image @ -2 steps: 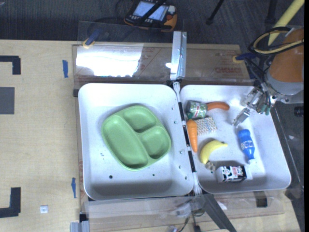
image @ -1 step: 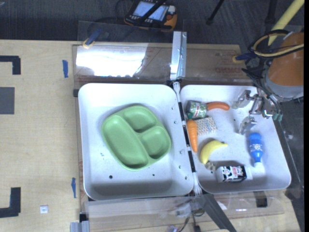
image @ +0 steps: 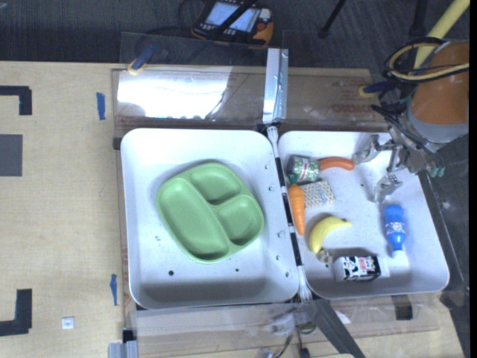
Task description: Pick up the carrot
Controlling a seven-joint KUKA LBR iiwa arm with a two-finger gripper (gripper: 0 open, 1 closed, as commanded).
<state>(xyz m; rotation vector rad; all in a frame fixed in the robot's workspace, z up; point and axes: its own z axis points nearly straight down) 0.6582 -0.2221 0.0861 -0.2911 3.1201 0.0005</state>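
An orange carrot (image: 297, 208) lies lengthwise against the left wall of the right bin (image: 428, 222), just left of a banana (image: 326, 230). A second orange, carrot-like piece (image: 337, 164) lies by a green can (image: 303, 169) at the back of that bin. My gripper (image: 377, 170) hangs over the bin's back right part, well to the right of the carrot and above a blue bottle (image: 394, 228). Its fingers are open with nothing between them.
A speckled mesh pad (image: 318, 193) lies between the can and the banana. A black-and-white cow-patterned carton (image: 358, 267) sits near the right bin's front wall. The left bin (image: 141, 162) holds a green divided plate (image: 210, 210).
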